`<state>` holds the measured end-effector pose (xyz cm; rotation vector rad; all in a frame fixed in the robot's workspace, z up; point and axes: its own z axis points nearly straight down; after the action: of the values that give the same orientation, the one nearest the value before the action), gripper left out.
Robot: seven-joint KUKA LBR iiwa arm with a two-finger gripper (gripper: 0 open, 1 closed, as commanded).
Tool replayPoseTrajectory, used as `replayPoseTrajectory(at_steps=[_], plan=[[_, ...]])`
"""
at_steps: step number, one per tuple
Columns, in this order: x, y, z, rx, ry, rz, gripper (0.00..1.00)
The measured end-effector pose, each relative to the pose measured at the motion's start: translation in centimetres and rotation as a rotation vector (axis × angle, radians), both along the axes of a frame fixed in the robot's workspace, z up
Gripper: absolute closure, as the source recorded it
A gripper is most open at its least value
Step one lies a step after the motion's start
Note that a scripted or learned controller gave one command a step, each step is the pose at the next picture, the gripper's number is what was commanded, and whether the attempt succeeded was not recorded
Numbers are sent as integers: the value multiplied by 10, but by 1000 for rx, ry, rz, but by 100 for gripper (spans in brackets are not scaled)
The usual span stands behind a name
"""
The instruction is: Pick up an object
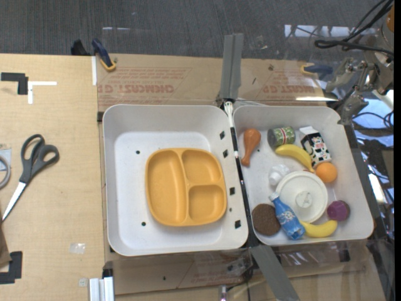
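The right bin [360, 187] holds several items. An orange-brown drumstick [250, 144], a green can [283, 135], a banana [296, 155], a cow-patterned carton [313, 146] and an orange [326, 172] lie in its far half. Nearer the front are a white round bowl [302, 196], a blue bottle [287, 217], a brown cookie [265, 219], a purple plum [338, 210] and a second banana [319, 229]. My gripper [358, 85] hangs at the upper right, beyond the bin's far right corner and apart from every item. Nothing shows in its grasp.
The left bin [119, 168] holds a yellow divided plate [186, 186]. Scissors [30, 162] lie on the wooden bench at the left. A grey divider bar [231, 68] rises between the bins at the back. Cables [369, 24] hang at the top right.
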<state>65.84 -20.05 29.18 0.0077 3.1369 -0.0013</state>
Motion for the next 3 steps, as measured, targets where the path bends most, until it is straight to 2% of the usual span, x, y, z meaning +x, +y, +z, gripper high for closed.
replayPoseTrajectory(at_steps=[1,2,3], plan=[[-48,6,-170,-1,-8,-243,0],[-61,-14,-198,3,0,-309,0],[-59,-13,-186,1,-6,-306,100]])
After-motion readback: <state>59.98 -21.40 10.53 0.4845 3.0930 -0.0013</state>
